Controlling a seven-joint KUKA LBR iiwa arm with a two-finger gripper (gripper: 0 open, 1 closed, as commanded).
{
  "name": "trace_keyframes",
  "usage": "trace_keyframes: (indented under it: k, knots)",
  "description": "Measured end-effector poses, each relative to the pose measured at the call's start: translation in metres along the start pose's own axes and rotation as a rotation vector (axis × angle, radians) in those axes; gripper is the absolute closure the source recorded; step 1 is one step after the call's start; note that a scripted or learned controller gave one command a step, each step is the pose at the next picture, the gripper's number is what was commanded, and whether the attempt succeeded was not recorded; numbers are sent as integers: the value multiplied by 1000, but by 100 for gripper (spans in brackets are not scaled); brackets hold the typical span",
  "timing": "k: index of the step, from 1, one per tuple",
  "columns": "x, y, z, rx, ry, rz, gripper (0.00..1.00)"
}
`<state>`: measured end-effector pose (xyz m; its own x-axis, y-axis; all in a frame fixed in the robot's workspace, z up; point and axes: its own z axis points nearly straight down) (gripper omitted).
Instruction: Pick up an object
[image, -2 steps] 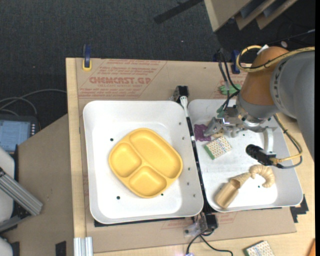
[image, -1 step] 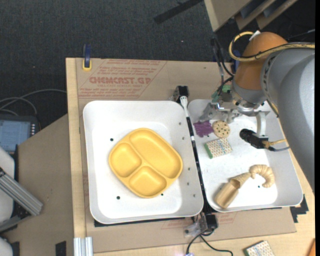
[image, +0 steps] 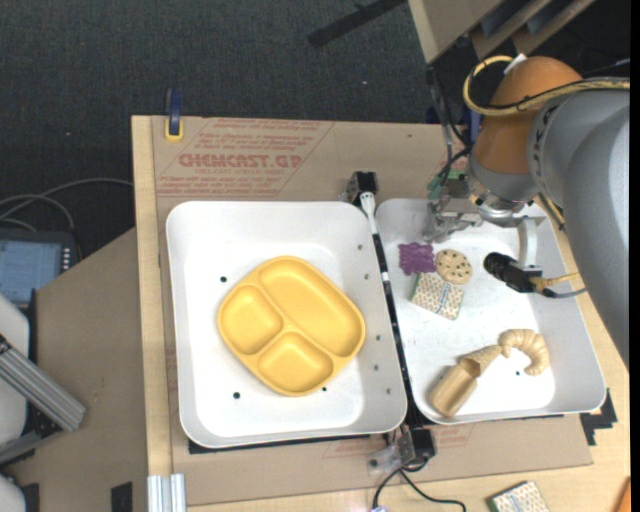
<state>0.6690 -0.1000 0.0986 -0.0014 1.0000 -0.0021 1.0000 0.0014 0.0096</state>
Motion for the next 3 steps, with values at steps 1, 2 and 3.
trace_keyframes:
  k: [1,2,3]
  knots:
    - [0,0,1,2,0,0,0]
    - [-19,-43,8,-2,0,1,0]
    - [-19,-42,9,-4,-2,1,0]
